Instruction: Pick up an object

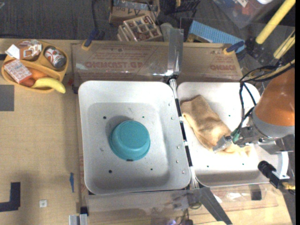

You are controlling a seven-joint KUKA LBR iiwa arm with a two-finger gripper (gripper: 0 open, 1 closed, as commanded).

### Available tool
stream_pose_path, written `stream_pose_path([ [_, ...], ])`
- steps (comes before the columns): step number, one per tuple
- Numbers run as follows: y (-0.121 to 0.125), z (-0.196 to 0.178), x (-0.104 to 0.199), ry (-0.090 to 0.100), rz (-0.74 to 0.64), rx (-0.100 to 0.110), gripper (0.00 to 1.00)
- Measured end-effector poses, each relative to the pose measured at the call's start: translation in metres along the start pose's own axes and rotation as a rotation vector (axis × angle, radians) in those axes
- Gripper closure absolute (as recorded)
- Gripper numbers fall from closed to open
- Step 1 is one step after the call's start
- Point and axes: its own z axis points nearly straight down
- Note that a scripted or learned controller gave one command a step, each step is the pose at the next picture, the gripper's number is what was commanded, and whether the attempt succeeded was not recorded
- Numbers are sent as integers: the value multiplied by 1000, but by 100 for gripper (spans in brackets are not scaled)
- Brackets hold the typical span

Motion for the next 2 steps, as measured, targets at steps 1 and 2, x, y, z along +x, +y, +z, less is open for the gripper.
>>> stream_pose_path([
  [1,37,40,-9,-4,-91,-7,0],
  [2,38,29,-11,-6,-85,-13,100],
])
